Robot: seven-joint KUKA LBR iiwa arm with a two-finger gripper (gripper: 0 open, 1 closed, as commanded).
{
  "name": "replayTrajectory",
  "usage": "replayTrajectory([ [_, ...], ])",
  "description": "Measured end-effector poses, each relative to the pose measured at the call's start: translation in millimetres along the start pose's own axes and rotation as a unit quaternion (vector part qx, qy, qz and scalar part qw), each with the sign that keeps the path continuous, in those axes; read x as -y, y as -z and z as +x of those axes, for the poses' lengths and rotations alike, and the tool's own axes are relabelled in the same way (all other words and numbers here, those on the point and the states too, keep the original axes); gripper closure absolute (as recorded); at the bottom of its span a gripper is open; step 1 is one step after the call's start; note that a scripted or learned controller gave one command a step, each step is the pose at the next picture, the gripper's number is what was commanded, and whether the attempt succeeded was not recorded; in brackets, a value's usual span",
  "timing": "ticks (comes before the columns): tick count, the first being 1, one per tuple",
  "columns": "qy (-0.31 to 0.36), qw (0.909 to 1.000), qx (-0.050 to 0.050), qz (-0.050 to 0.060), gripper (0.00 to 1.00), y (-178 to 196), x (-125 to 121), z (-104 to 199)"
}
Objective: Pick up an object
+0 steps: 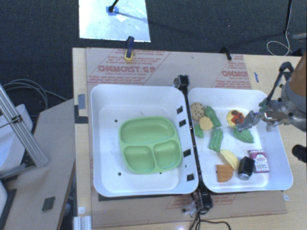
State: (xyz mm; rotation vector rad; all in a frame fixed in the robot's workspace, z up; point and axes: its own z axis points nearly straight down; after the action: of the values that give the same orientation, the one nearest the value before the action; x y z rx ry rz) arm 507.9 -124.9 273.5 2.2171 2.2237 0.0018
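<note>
The right bin (278, 176) holds several toy foods. A brown cookie (197, 110) and a yellow round piece (206, 123) lie at its left, with green pickle-like pieces (216, 139) beside them. A red and yellow item (234, 116) sits near the top middle, and a green leafy piece (245, 136) lies below it. Toward the front are a banana-like piece (229, 158), an orange wedge (223, 173), a black can (246, 167) and a small red box (259, 161). My gripper (247, 122) hangs low between the red-yellow item and the leafy piece, reaching in from the right.
The left bin (103, 171) holds a green divided plate (149, 144). A black divider with clips (188, 128) runs between the bins. A yellow clamp (129, 54) sits at the bench's back edge, and a metal frame (19, 128) stands at the left.
</note>
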Motion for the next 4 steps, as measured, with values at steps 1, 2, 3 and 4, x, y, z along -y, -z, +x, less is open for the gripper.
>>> replayTrajectory([
  [1,0.001,1.0,0.001,0.001,0.0,-114.3,-84.6,-26.4],
  [2,0.001,1.0,-0.001,0.003,0.0,-192.2,-13.1,37.6],
  [3,-0.001,1.0,0.0,-0.001,1.0,-178.1,-16.8,33.7],
  [4,-0.001,1.0,0.0,-0.001,0.0,-178.6,-16.6,33.7],
])
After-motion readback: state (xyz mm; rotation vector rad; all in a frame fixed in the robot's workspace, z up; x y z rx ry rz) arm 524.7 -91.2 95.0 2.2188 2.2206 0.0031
